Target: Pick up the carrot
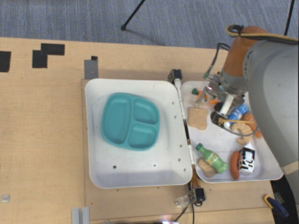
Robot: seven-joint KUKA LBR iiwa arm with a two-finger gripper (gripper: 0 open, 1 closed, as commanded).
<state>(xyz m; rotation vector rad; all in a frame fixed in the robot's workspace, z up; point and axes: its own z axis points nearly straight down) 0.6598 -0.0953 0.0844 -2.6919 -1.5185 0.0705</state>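
Currently I am hovering the jaws (216,88) over the small orange carrot (203,95) in the right white bin (266,171). Their opening I cannot tell. Nothing is looking lifted yet.

Even, bright overhead light on my feed.
Soft shadow inside the left bin (135,176); small items look slightly blurred, perhaps compression.
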